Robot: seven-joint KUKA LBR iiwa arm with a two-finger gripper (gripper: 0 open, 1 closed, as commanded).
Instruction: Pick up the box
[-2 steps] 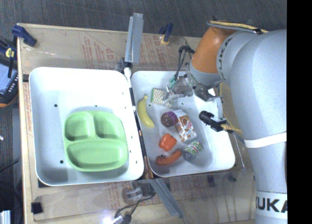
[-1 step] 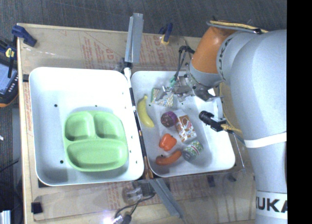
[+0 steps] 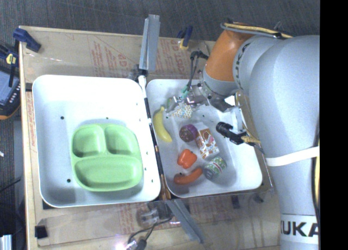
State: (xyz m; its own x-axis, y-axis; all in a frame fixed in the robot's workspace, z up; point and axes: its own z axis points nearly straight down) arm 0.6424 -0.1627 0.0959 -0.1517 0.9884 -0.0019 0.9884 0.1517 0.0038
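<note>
The box (image 3: 207, 142) lies in the right bin (image 3: 251, 177), by the purple ball (image 3: 188, 132). The gripper (image 3: 185, 105) hangs apart, not holding it; I cannot tell its state. Next, move over the box

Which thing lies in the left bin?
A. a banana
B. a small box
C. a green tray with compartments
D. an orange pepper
C: the green tray rests alone in the left bin, while the banana, the box and the pepper lie in the right bin.
</note>
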